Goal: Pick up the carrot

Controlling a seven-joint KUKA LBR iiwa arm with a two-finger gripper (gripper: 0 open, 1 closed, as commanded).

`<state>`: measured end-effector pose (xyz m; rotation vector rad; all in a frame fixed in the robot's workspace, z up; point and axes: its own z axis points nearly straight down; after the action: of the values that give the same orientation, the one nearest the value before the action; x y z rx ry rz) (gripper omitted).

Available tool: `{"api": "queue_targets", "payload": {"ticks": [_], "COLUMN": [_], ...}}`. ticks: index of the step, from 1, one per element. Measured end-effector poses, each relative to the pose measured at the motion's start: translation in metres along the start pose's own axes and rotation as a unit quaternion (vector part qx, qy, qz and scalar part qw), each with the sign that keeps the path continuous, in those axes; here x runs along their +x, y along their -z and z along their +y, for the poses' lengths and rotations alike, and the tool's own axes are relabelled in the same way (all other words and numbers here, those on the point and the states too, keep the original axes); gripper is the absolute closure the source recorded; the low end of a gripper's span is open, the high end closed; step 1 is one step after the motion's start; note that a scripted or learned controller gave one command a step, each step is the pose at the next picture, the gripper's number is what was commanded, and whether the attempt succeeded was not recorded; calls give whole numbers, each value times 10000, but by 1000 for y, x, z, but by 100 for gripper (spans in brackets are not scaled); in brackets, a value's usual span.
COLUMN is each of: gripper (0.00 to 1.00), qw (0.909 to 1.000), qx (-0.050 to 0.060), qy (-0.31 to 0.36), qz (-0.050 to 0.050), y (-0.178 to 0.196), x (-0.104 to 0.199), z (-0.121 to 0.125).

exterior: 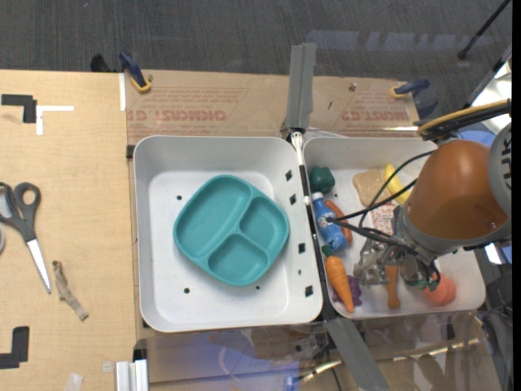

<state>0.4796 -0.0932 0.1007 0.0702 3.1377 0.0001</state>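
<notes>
Lying in the right bin [464, 308], the carrot [339, 283] is sitting just at nine o'clock of the gripper [376, 269], apart from it.

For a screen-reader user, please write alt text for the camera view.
The gripper hangs low in the right bin among small toys, beside an orange carrot lying near its left wall. The left bin holds a teal divided plate.

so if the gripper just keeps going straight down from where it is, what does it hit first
Probably the white floor of the right bin. The gripper points down between the carrot and a thin orange stick. Depth is unclear, so it may clip either one.
</notes>
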Motion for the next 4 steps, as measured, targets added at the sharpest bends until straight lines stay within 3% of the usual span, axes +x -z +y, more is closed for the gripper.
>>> {"api": "queue_targets", "payload": {"ticks": [1, 2, 3, 4], "gripper": [100, 0, 0, 0], "qw": [9745, 9746, 9756, 9997], "qx": [-6, -7, -9, -3], "qy": [2242, 2242, 2197, -244], "qz": [-3, -2, 5, 16], "y": [26, 26, -9, -9], "x": [1, 1, -11, -6], "z": [-7, -7, 0, -5]}}
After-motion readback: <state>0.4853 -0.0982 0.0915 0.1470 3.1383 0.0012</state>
